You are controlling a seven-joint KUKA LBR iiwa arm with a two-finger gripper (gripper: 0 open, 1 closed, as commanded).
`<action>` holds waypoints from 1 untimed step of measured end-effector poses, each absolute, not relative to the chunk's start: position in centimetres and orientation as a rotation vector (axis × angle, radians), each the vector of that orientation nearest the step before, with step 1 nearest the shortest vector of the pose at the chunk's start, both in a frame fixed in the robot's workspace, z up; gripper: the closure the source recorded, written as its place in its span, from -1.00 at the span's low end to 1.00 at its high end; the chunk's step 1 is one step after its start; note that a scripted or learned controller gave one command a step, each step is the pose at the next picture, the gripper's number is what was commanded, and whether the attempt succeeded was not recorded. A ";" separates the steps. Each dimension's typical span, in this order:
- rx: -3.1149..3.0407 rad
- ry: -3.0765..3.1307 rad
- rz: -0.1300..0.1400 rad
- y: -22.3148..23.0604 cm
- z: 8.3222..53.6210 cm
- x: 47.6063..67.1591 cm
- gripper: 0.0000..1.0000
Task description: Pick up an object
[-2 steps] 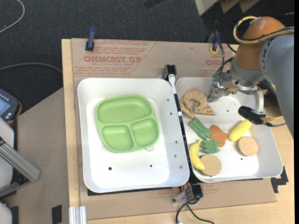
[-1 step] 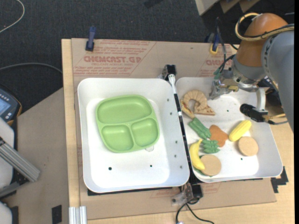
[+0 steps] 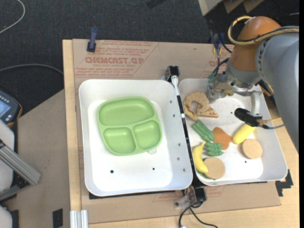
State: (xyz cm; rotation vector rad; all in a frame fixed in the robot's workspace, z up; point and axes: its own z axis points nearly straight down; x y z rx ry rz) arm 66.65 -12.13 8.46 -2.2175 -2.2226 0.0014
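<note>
Bench [image 3: 118, 51] under two white bins. Left bin [image 3: 90, 165] holding a green divided plate [image 3: 129, 125]. Right bin [image 3: 273, 167] crowded with toy food: croissant [image 3: 199, 104], green vegetable [image 3: 207, 136], banana [image 3: 199, 159], round cookies [image 3: 251, 149]. Gripper [image 3: 217, 90] low at the right bin's far edge, just beside the croissant; grip state impossible to tell.

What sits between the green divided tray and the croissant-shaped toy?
In the camera view, bare white floor of the left bin, then the two bins' adjoining rims, separate the green divided tray from the croissant-shaped toy.
</note>
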 end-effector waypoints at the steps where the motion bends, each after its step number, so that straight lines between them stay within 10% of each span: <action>1: -2.222 -2.223 -0.003 -12.2 9.6 66.7 1.00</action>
